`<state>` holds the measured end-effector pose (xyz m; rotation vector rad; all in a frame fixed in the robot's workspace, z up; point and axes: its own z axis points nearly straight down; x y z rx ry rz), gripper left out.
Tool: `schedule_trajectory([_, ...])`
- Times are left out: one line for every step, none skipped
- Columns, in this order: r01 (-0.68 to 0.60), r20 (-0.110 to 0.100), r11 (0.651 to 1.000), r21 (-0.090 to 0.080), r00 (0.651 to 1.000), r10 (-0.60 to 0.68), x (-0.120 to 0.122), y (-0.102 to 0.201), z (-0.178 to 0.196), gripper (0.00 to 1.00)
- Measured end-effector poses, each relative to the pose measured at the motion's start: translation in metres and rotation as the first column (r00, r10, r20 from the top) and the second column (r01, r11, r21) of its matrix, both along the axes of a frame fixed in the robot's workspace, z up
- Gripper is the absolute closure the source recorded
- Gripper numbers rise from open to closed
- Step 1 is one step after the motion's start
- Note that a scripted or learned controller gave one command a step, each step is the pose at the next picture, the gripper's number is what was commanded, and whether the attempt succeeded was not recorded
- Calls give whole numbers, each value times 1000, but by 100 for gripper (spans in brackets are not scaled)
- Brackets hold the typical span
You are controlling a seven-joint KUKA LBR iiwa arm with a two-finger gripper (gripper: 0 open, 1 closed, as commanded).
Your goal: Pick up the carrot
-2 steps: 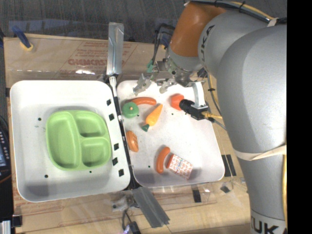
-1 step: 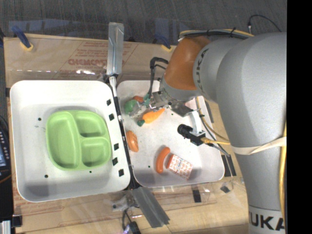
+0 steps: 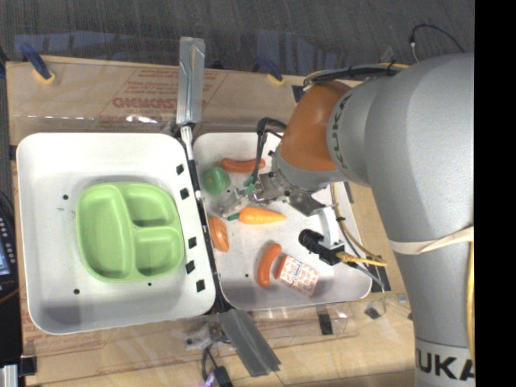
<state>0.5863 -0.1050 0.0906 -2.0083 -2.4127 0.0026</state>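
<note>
Claw (image 3: 251, 190) state I cannot tell, sitting just above the carrot (image 3: 260, 215); I'd grip that light, slick, stiff toy mid-body.

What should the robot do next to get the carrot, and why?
Probably lower a little onto the carrot. The gripper sits just above it in the right bin, and the carrot lies flat on the floor, not held, with other toy food close by.

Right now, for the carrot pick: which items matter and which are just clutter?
Job:
carrot, right bin
gripper, just above the carrot

Lying about:
green divided plate in left bin
green round item
orange pieces
orange-capped packet
</note>
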Motion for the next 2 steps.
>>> schedule_trajectory([123,-1,992,0,992,-123,-31,-13,-1,0])
schedule_trajectory([147,0,989,0,989,-147,-55,7,19,0])
